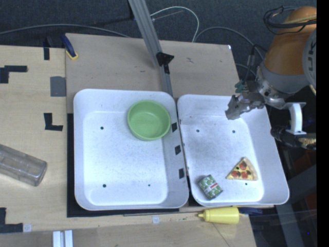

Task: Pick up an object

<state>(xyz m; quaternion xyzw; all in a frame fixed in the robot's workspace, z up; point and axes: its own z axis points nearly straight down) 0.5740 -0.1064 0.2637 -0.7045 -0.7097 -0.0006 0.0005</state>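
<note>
Two shallow white bins sit side by side on a tan wooden table (118, 66); taking the right bin (216, 138) as the landmark, the left bin (103, 163) touches its left rim. Inside the right bin, near its front edge, lie a pizza slice toy (242, 170) toward the front right corner and a small green patterned packet (209, 186) just left of it, the two close but apart. A yellow bottle (222, 215) lies on its side just outside the bin's front rim. A round green bowl (148, 119) sits upright in the left bin, near the shared rim at the back. The hand (235, 109) hangs over the right bin's back right part, well apart from pizza and packet; cannot tell whether its tips are apart or together, nothing visible between them. Grey arm with orange band (288, 50) comes in from beyond the bin's right rim. A grey metal pole (146, 24) slants up from behind the bins. A clear plastic cylinder (20, 164) lies far left on the table. Black tape marks, dark carpet floor (205, 9) behind, loose cables. Bin floors are speckled, matte plastic.
</note>
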